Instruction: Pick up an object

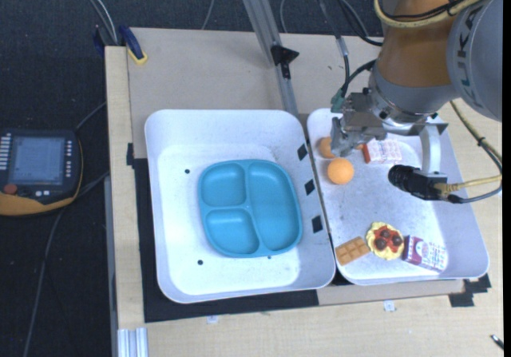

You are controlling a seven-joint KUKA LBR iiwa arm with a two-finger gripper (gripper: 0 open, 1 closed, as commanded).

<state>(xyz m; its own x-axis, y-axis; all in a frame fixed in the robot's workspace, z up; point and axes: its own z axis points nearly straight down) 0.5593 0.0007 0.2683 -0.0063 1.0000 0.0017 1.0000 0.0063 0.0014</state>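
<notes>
Nearest me, right white bin (471, 255) holds a waffle (352, 251), fruit tart (385, 240), carton (425, 253) and orange ball (341, 171); left bin (172, 267) holds a blue divided plate (249, 208). Hand (345, 142) low; grip unclear.

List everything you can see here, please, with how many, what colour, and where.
Bins: two, white, side by side on the bench.
Divided plate: one, blue, left bin.
Ball: one, orange, right bin, just below the hand.
Tart: one, yellow with red, right bin's near end.
Cracker: one, tan, left of the tart.
Packet: one, maroon and white, right of the tart.
Handheld screen: one, orange-edged, far left.
Arm: one, grey and orange.
Hand: one, over the right bin.
</notes>
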